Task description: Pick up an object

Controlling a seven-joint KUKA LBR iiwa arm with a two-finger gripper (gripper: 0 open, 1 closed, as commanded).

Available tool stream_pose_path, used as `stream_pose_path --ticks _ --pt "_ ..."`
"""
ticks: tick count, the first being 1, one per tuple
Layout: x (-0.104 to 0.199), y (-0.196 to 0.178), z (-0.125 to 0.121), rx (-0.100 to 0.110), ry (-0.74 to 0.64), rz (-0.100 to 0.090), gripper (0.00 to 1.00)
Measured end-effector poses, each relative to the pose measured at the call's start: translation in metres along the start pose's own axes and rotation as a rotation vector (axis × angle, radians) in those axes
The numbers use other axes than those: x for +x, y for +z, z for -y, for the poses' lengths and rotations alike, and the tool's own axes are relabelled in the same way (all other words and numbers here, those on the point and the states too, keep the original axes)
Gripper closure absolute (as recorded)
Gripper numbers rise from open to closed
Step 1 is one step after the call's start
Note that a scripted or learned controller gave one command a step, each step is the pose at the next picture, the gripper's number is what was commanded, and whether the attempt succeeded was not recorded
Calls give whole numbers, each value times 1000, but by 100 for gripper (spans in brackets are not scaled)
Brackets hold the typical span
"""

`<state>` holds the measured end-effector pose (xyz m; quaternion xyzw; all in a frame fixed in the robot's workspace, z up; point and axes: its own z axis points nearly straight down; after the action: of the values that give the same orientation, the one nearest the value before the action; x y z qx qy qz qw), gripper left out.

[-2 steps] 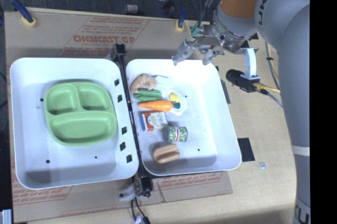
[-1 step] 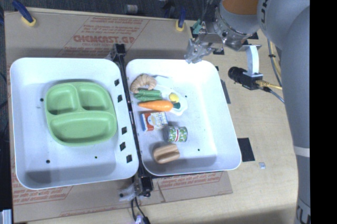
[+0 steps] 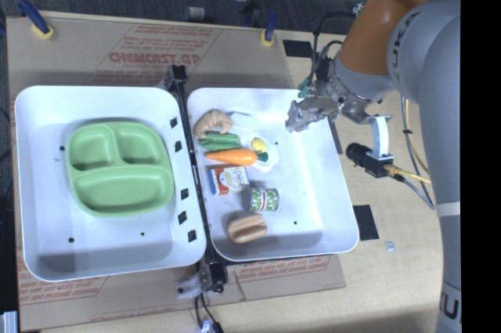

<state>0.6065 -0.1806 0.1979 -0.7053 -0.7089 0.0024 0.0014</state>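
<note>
My gripper [image 3: 300, 118] hangs over the right bin's [image 3: 317, 190] far right part, above bare white floor, with nothing seen between its fingers. To its left lie a croissant [image 3: 213, 121], green beans [image 3: 221, 140], an orange carrot [image 3: 231, 157] and a fried egg [image 3: 261, 147]. Nearer the front sit a red and white carton [image 3: 230, 179], a green can [image 3: 264, 200] and a hot dog bun [image 3: 246, 227].
The left bin [image 3: 39, 206] holds a green divided plate [image 3: 120, 167]. A black divider with clips [image 3: 190, 167] runs between the bins. The right bin's right half is bare floor. Cardboard [image 3: 156, 45] lies under both bins.
</note>
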Motion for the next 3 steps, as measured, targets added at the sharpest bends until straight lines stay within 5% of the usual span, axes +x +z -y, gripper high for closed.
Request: stream_pose_path --ticks 1,2,3 --pt "1 -1 -1 -2 0 0 0" --pt "1 95 55 1 -1 -2 0" --pt "62 84 110 -2 -3 -3 0"
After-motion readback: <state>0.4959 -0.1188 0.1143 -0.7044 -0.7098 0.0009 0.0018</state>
